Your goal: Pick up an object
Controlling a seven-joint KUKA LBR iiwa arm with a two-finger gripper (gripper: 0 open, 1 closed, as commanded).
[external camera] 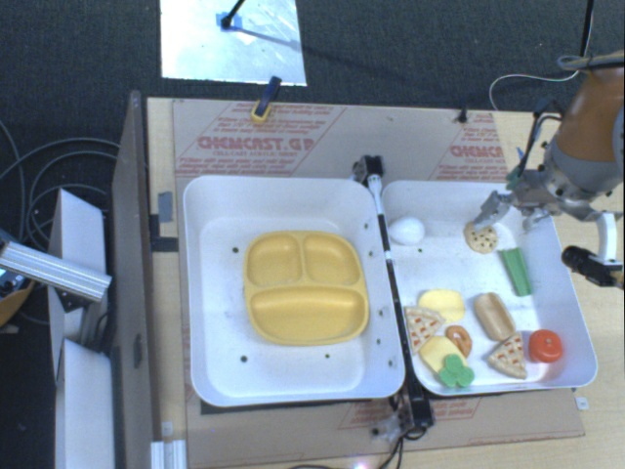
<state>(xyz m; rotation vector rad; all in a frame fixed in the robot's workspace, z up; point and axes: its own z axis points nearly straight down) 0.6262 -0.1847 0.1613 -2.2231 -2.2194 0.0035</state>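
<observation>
While the gripper [510, 211] hovers, fingers seemingly apart, over a round speckled cookie [480, 238], a glossy yellow sectioned plate [305, 288] fills the left bin [210, 291].

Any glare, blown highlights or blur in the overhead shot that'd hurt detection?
Camera view: the shiny sheet on the dark floor glares to near white; the white egg almost blends into the right bin, low contrast; the arm and gripper look soft, slightly blurred; the yellow tray and the toy food are evenly lit, with faint shadows.
</observation>
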